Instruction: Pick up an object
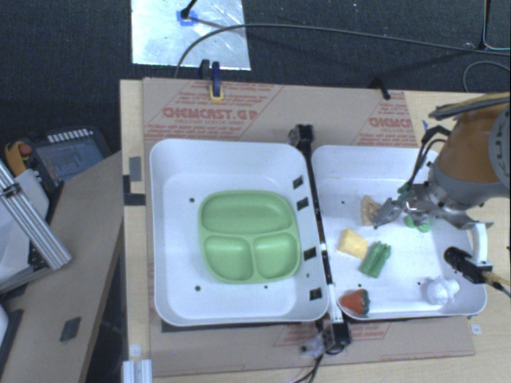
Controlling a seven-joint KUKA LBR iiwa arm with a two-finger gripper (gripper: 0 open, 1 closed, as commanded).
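Gripper [397, 211] low in right bin [335, 163]; finger state cannot be told; nothing seen held. Relative to gripper: tan piece [370, 208] just beside, toward the divider; small green item [417, 223] just on arm side; yellow block [353, 243] and green vegetable [375, 258] near, toward camera; strawberry [355, 301] further off; green tray [247, 235] in left bin [172, 174].

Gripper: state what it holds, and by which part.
Cannot be told. The gripper hangs low over the right bin, beside a tan object, with nothing visibly between its fingers.
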